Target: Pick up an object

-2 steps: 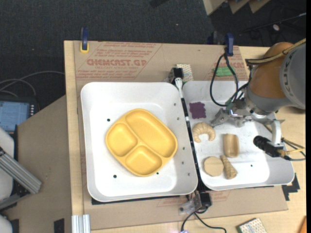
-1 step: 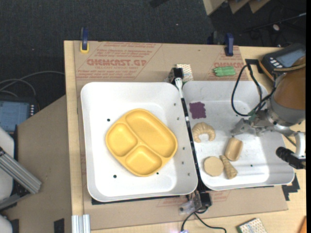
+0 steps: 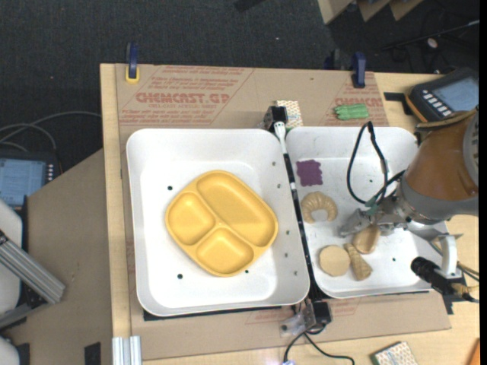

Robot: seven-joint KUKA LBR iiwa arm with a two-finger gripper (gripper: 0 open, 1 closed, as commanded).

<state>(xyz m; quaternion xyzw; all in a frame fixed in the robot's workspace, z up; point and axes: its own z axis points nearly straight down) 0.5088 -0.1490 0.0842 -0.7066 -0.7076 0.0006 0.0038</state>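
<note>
— How many things do you have in the two bins?

— In your left bin (image 3: 144,204) you have one yellow divided plate (image 3: 221,223) with three compartments. In your right bin (image 3: 396,139) you can count five things: one purple square (image 3: 309,172), one croissant (image 3: 318,204), one round cookie (image 3: 332,260), and two tan bread-like pieces (image 3: 359,263) near the middle, one just above the other.

— And the gripper?

— Your gripper (image 3: 367,223) is low over the right bin, just at the upper tan piece. I cannot tell if it is open or closed, or if it grips anything.
</note>
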